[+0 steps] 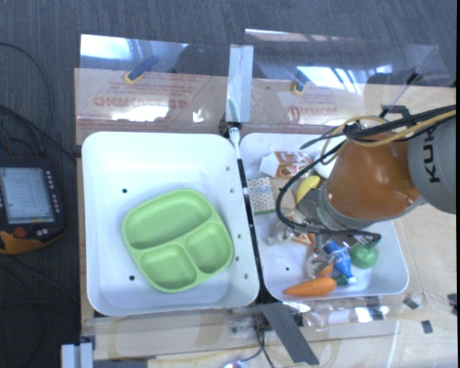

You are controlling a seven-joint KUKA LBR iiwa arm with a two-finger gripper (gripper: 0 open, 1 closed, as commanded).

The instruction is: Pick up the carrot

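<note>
Jaws hidden under wrist, can't tell their state; gripper [316, 232] above right bin [395, 278] clutter. Carrot [310, 287] lies flat at front edge, untouched; shift forward, align across its length, descend

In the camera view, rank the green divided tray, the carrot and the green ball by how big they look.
Largest to smallest:
1. green divided tray
2. carrot
3. green ball, partly hidden by the arm, so its rank is less sure.

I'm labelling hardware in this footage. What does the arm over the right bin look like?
The arm is grey with dark lettering, ending in a glossy orange band above the wrist. Black cables loop over the orange part, and darker metal hardware sits below it.
</note>
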